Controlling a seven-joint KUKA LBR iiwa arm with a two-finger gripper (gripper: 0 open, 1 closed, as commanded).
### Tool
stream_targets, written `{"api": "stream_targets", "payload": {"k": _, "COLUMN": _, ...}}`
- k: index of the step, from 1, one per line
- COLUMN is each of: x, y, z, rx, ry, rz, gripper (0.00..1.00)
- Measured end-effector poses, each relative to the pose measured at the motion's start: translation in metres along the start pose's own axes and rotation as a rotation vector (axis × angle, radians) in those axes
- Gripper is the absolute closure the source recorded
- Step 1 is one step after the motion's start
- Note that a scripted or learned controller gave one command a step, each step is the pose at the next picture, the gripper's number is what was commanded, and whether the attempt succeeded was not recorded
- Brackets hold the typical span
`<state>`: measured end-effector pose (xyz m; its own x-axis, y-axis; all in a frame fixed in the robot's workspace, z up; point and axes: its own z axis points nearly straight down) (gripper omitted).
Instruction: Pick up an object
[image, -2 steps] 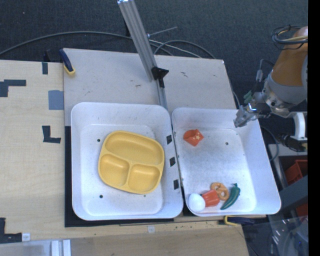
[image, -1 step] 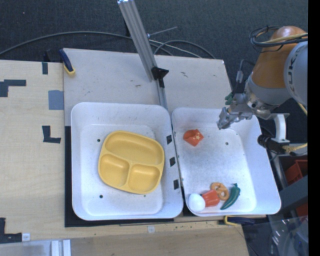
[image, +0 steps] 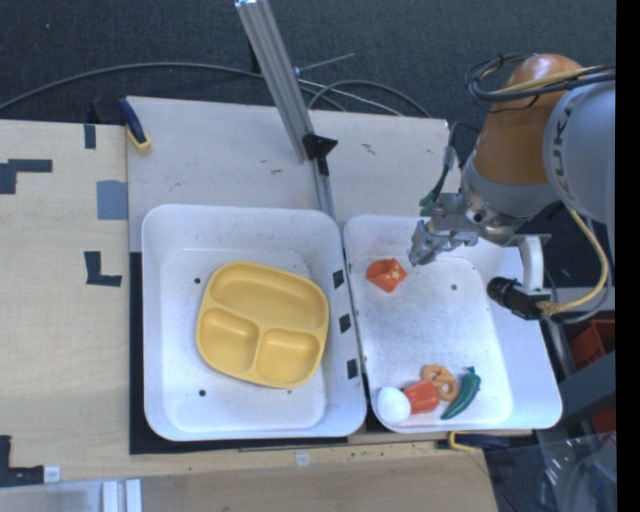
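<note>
Over right bin's (image: 520, 385) far edge: hand (image: 422, 250) beside red block (image: 386, 274) | grip state unclear | bare floor mid-bin

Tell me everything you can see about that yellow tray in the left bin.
The yellow tray is a rounded-corner plate, plastic by its look, with three hollows: one long one along its far side and two smaller ones side by side on its near side. Nothing sits in them. It lies flat, turned slightly askew, on the floor of the left bin, about in the middle and clear of the walls. Only the bin floor touches it.
</note>
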<state>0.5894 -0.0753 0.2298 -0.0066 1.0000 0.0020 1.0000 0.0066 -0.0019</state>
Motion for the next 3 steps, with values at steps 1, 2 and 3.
{"api": "stream_targets", "payload": {"k": 1, "x": 0.056, "y": -0.008, "z": -0.004, "rx": 0.0, "ry": 0.0, "rz": -0.001, "gripper": 1.0}}
{"api": "stream_targets", "payload": {"k": 2, "x": 0.106, "y": -0.025, "z": -0.012, "rx": 0.001, "ry": 0.0, "rz": -0.001, "gripper": 1.0}}
{"api": "stream_targets", "payload": {"k": 3, "x": 0.151, "y": -0.047, "z": -0.016, "rx": 0.002, "ry": -0.001, "rz": 0.0, "gripper": 1.0}}
